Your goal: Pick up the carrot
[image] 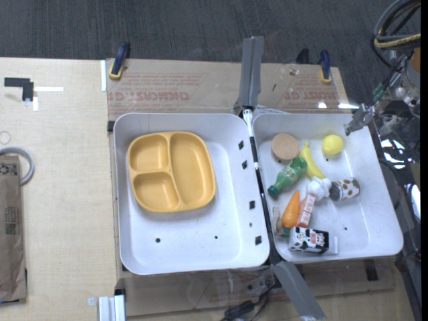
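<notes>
One fixed camera — high above the bench [60, 179]; looking down aslant on both bins [134, 246].

The carrot [291, 209] is orange, the bottle [287, 177] green, the lemon [332, 144] and the banana [311, 163] yellow, the divided plate [172, 171] mustard-yellow, both bins [194, 246] white.

Setting: robotics lab bench. Evidence: two shallow white plastic bins [190, 256] on clamped brown cardboard sheet [180, 89], blue spring clamps [120, 59], bundled black cables [398, 22].
</notes>
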